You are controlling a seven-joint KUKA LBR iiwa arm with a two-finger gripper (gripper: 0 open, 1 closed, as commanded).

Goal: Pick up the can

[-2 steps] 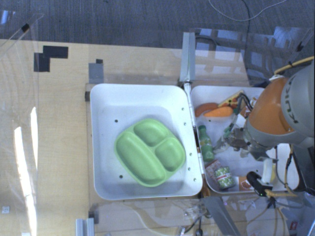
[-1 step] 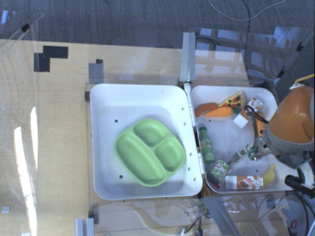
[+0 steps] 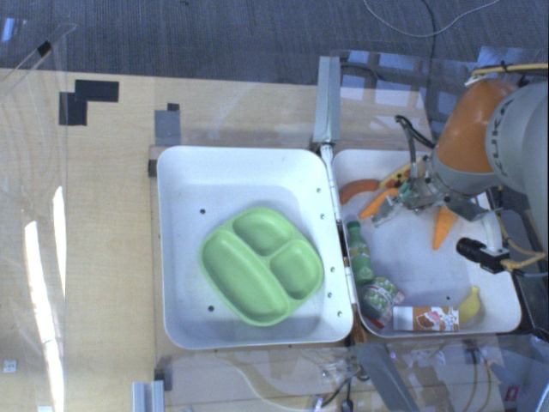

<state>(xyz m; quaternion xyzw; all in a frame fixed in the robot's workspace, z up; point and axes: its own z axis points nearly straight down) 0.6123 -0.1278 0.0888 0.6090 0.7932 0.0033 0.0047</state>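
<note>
I am hanging my end effector over the top of the right bin, near the carrots. I cannot tell its state. The can is lying near the bin's bottom-left corner. I think I need to reach down there next.

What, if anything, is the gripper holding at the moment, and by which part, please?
It cannot be told: the two-finger gripper hangs low in the right white bin among orange carrot-shaped toys, its tips obscured.
</note>
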